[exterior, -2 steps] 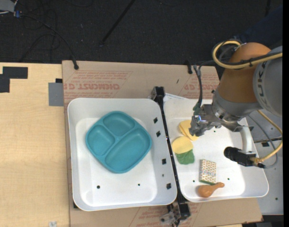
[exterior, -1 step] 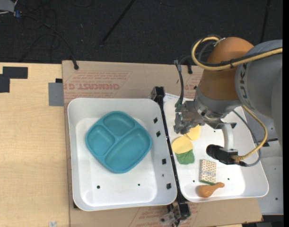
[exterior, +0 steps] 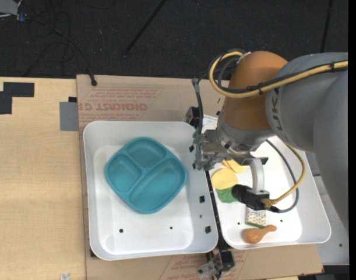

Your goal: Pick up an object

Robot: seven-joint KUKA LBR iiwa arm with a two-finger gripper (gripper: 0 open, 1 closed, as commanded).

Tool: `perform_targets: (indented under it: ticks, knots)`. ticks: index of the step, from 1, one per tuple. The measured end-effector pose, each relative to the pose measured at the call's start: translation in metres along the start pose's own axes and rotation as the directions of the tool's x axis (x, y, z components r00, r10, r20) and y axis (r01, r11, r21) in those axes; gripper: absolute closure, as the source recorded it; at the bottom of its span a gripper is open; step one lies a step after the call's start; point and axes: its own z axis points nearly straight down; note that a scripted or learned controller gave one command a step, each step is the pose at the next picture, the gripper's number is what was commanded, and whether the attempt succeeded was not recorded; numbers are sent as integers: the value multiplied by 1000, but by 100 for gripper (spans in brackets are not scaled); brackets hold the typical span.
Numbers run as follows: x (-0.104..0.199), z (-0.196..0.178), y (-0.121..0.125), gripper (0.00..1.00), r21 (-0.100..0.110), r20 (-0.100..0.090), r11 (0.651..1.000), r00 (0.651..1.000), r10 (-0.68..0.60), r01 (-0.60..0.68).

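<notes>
Nearest the camera, in the right bin (exterior: 324, 233), an orange drumstick-shaped toy (exterior: 258, 234) lies close to the front rim with a small patterned card (exterior: 255, 217) just behind it. Both look loosely scattered rather than arranged. Further in, a green piece (exterior: 226, 195) touches a yellow piece (exterior: 222, 179). These two sit closest to the gripper (exterior: 208, 156), so they are the likeliest things to be picked. The gripper hangs low over the bin's left side, near the wall it shares with the left bin (exterior: 87, 156), probably set there for a descent onto that cluster. The wrist hides it, so I cannot tell whether it is wide, narrow or holding anything. Beside it, a teal divided plate (exterior: 145, 174) lies flat in the left bin, well apart from the small items. The arm (exterior: 253, 95) reaches in above, and beyond lies the cardboard sheet (exterior: 119, 104) on the bench (exterior: 32, 185).
</notes>
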Motion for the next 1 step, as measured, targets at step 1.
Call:
perform_targets:
  ticks: [1]
  knots:
    - [45,-1,4,100,-2,1,1000,1000,0,0]
